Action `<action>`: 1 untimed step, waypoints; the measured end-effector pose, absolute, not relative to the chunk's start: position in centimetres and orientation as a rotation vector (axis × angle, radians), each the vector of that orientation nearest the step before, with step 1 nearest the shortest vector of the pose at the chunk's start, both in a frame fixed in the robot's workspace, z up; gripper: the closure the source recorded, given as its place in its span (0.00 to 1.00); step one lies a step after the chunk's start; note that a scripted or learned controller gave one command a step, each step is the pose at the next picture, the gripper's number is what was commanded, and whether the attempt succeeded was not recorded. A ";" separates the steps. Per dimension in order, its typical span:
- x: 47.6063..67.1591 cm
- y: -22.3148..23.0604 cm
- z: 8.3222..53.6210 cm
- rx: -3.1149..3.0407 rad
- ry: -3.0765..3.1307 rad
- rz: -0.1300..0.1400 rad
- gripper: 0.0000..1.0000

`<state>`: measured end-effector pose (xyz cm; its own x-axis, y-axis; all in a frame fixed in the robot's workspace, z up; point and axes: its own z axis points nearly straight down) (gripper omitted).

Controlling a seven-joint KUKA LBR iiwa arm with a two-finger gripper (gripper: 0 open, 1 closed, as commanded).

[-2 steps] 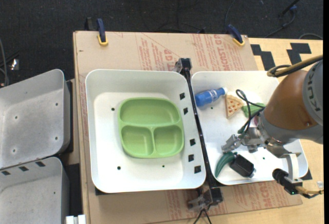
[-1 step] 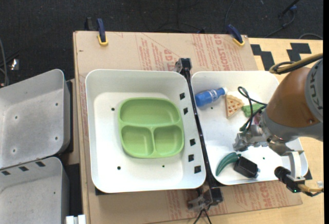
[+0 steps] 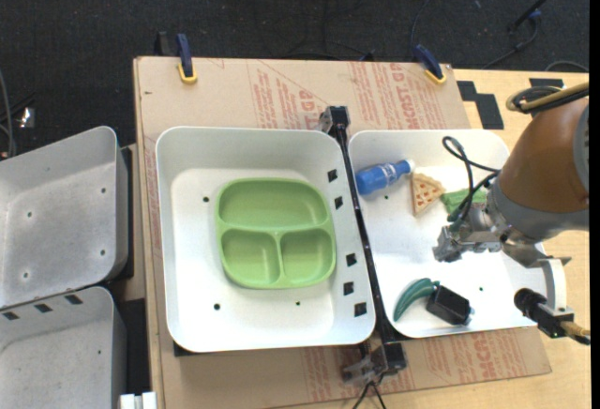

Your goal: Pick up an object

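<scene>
My gripper (image 3: 457, 246) hangs low over the middle of the right bin (image 3: 398, 238), with the grey and orange arm coming in from the right. Just behind it lies a light green object (image 3: 457, 202), partly hidden by the wrist. A tan pizza-slice toy (image 3: 427, 193) and a blue bottle (image 3: 382, 176) lie toward the bin's far side. In front of the gripper sit a dark green curved piece (image 3: 413, 296) and a black block (image 3: 448, 305). I see nothing held.
The left bin (image 3: 187, 210) holds a green three-compartment plate (image 3: 277, 233). A black divider (image 3: 359, 238) runs between the two bins. White lids (image 3: 56, 201) lie to the bench's left.
</scene>
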<state>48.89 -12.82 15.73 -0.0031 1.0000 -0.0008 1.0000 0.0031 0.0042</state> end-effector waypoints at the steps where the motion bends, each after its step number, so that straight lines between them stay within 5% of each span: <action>1: 50.0 -12.9 20.9 2.215 2.222 0.003 1.00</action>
<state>50.03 -12.87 20.89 -0.0032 1.0000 -0.0016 1.0000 0.0032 0.0044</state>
